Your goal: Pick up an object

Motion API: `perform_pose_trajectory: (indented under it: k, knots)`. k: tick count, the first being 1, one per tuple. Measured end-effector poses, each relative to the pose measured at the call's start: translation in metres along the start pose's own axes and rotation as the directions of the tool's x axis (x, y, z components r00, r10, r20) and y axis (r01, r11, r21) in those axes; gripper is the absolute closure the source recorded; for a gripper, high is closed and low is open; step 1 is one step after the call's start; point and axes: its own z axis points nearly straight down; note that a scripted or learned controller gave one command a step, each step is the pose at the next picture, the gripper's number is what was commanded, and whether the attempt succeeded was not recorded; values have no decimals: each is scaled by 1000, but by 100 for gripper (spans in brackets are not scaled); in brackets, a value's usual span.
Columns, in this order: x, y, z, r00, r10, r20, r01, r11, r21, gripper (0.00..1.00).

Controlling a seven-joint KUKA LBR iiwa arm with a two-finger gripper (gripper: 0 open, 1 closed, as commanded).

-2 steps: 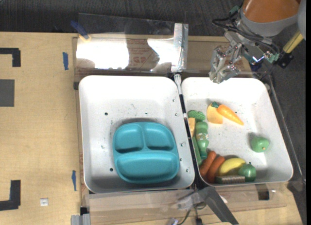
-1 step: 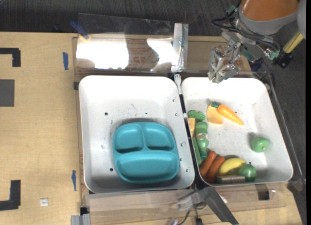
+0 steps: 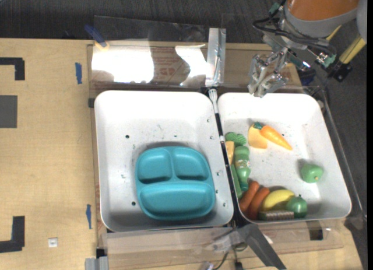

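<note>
Nearest the camera, a yellow plastic banana (image 3: 278,197) is lying against the front wall of the right white bin (image 3: 335,146), a small green toy fruit (image 3: 298,206) touching its right end and an orange toy carrot (image 3: 252,196) leaning on its left. Beside them, the left white bin (image 3: 111,123) is holding a teal three-compartment plastic tray (image 3: 173,182). Further back, a round green toy apple (image 3: 312,172) is sitting alone near the right wall. Beyond it, a larger orange carrot (image 3: 275,137) is resting beside a yellow piece (image 3: 256,137). My gripper (image 3: 265,79) is hovering above the bin's far rim, carrying nothing; I cannot tell the jaw spacing.
</note>
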Motion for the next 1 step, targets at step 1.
perform_pose_trajectory:
  k: [1]
  knots:
    - [-4, 5, -13, 990, -140, 0, 140, 990, -1, 100]
